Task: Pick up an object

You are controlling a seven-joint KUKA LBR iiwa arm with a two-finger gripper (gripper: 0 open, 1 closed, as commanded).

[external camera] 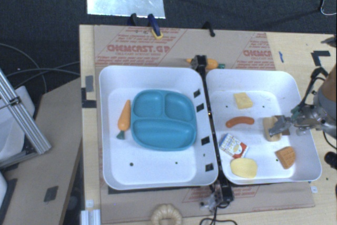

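Observation:
My gripper (283, 125) reaches in from the right over the right bin (263, 80), low at its right side. It sits right against a tan block (270, 129), which it partly covers. To the left of the block lies a small reddish sausage (240, 122), with a pale yellow cube (243, 100) behind it. Nearer the front are a red, white and blue packet (233, 145), a yellow rounded piece (244, 167) and an orange-brown wedge (286, 157).
The left bin (116, 166) holds a blue divided plate (162, 119) with a toy carrot (124, 116) to its left. A black divider with clips (206, 113) runs between the bins. An orange item (210, 64) sits behind them, and a rope ring (166, 214) lies at the front edge.

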